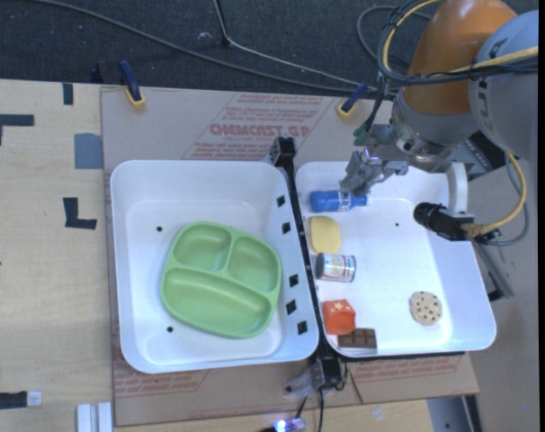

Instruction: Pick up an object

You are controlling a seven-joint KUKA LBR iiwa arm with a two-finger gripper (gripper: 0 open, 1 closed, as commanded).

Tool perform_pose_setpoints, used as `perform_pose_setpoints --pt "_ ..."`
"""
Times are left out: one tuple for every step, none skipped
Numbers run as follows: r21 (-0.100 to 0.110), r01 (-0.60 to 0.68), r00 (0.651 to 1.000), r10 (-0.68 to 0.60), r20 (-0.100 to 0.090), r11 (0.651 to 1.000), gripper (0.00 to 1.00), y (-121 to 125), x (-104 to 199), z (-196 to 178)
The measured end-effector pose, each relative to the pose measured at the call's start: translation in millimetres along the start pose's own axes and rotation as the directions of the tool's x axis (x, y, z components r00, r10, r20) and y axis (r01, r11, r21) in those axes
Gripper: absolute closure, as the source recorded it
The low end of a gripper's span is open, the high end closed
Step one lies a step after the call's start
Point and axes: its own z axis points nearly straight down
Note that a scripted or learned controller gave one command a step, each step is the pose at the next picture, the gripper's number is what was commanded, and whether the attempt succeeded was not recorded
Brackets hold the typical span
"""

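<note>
At the back of the right bin (452,268), the gripper (355,187) hangs low over the blue object (331,202), its fingers touching that object's right end; I cannot tell whether they grip it. Just in front of the blue object lie a yellow piece (326,234), a small can (335,266), an orange block (338,315) and a chocolate bar (357,338), with a cookie (425,308) further right. Nothing appears lifted, so the pick seems at the grasping stage, with closing and raising left.

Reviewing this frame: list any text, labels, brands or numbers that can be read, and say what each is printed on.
Red print on the cardboard sheet beneath the bins: a large line near the top edge that looks like "CHEMCAST GP", blurred, so the reading is uncertain.
Smaller red lines above and below it: too blurred to read.
Fainter red print on the cardboard's lower edge: unreadable.
Label on the small can in the right bin: too small to read.
</note>
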Motion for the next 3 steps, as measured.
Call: perform_pose_setpoints --pt "0.003 -0.001 1.0 0.001 0.0 1.0 1.0 -24.6 41.0 13.3" --pt "0.003 0.001 1.0 -0.001 -0.001 1.0 1.0 -41.7 97.1 28.8" --pt "0.003 0.0 1.0 0.0 0.0 1.0 1.0 -63.0 138.0 28.1"
